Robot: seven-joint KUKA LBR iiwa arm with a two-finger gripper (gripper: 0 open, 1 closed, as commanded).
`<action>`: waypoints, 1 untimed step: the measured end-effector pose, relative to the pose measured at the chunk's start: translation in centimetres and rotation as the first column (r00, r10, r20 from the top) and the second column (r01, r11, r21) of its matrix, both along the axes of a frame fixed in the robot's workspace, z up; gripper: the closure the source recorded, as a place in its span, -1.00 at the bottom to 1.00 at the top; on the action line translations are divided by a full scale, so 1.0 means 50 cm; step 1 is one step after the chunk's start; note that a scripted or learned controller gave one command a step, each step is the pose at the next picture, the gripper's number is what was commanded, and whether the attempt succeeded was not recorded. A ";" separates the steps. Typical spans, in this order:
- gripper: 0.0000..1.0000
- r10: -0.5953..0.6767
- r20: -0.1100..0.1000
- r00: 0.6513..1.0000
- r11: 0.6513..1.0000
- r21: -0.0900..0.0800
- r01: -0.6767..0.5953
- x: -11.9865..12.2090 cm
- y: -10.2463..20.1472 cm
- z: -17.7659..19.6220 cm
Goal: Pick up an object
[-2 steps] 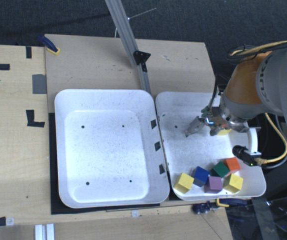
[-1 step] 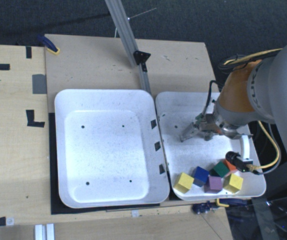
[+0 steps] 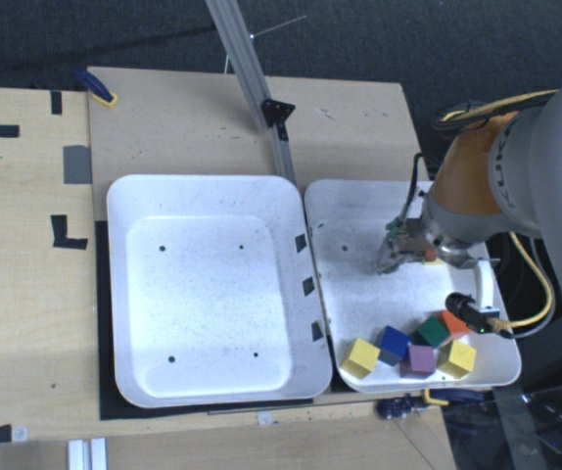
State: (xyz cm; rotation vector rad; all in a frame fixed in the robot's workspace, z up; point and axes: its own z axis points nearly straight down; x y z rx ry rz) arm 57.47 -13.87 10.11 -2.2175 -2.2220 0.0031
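Note:
Several small blocks lie clustered at the near end of the right bin (image 3: pixel 359 213): a yellow block (image 3: pixel 361 357), a blue block (image 3: pixel 394 345), a purple block (image 3: pixel 420 359), a green block (image 3: pixel 431 333), an orange block (image 3: pixel 454 321) and a second yellow block (image 3: pixel 461 357). My gripper (image 3: pixel 391 256) hangs low over the bare middle of the right bin, well behind the blocks and apart from them. Nothing shows in its grasp.
The left bin (image 3: pixel 124 262) lies beside the right one, their rims meeting in the middle. A slanted metal pole (image 3: pixel 247 57) crosses the bench behind the bins. The arm's orange band (image 3: pixel 467 169) and cables occupy the right side.

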 end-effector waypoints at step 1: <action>1.00 -0.001 0.006 1.000 1.000 -0.002 0.001 0.014 -0.016 0.101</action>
